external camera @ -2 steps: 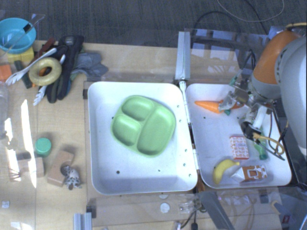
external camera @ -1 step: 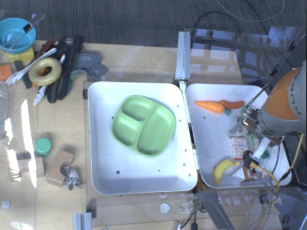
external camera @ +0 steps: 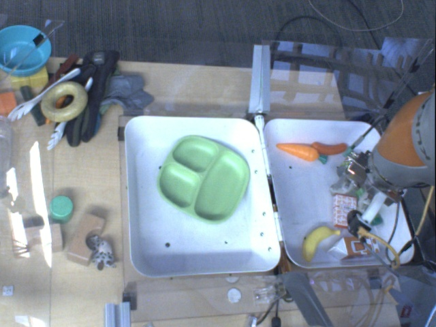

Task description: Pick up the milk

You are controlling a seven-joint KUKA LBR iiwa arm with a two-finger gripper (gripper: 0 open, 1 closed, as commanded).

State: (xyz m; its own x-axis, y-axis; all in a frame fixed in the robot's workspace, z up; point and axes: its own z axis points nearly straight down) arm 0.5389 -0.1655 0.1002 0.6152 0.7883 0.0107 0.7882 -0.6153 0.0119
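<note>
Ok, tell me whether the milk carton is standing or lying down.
Lying down: the milk carton rests flat on the right bin floor beside the banana.

Pale wooden bench top [external camera: 82, 182] carries two shallow white plastic bins [external camera: 136, 203] side by side, backed by dark grey ribbed carpet floor [external camera: 170, 12] with a thin black cable [external camera: 354, 12] looped across it.
</note>
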